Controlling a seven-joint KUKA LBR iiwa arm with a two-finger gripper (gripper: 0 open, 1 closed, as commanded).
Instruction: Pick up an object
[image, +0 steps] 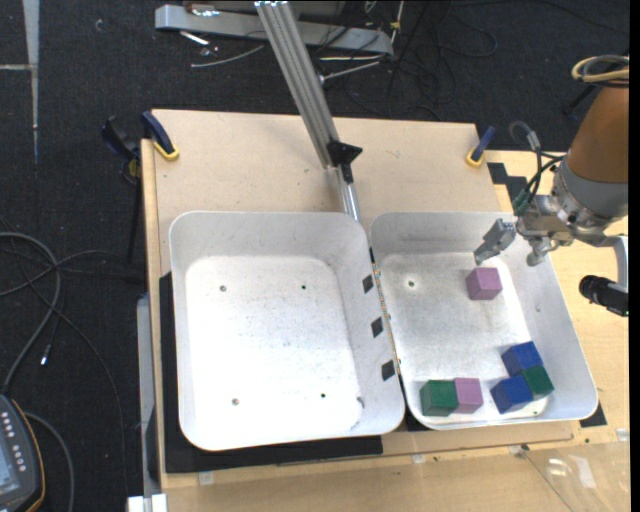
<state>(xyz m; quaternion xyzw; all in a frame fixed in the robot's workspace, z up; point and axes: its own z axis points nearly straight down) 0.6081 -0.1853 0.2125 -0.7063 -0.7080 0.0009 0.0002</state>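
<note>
Grey arm (598, 150) at right, fingers (494, 242) spread

Dark floor (70, 80) — loose cables (40, 270)

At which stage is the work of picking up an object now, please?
Done: the end effector is over the right white plastic bin, its fingers spread, just above the lone purple cube.
In hand: nothing sits between the fingers.
Left: descend, close on a cube and lift. The green cube, the second purple cube and the blue cubes lie along the bin's near edge.
</note>
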